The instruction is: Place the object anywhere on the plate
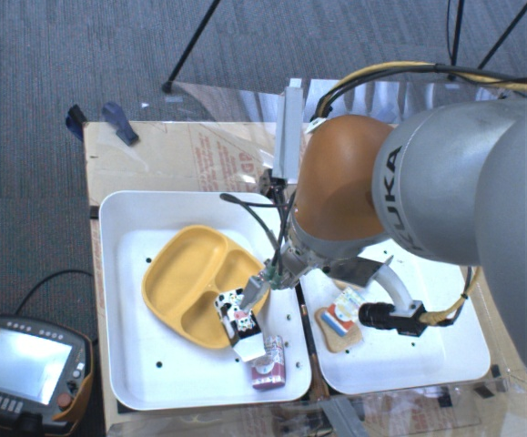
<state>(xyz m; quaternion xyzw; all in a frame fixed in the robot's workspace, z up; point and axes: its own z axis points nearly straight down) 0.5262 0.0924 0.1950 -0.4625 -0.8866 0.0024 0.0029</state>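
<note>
1. The gripper [252, 291] hung low over the left bin [122, 244], at the plate's right edge. Its grey fingers [256, 289] slanted down to the left, and I could not tell from where I stood whether they were spread or pressed together.
2. Just under the fingertips sat a small carton [238, 317] with black-and-white patches. It lay at the plate's lower right rim, partly on the plate [183, 285] and partly over the bin floor. Its long axis ran from upper left to lower right, its upper end toward the plate's middle. Whether the fingers truly pinched it I could not make out.
3. The plate was yellow, with divided wells, lying in the middle of the left bin.
4. Just below the carton, touching or nearly so, lay a pink-and-white packet [268, 364] near the bin's lower right corner.
5. In the right bin [445, 353], close to its left wall, lay a tan piece [338, 326] with red, white and blue marks.
6. The arm [409, 189], grey with an orange band, loomed over the right bin.
</note>
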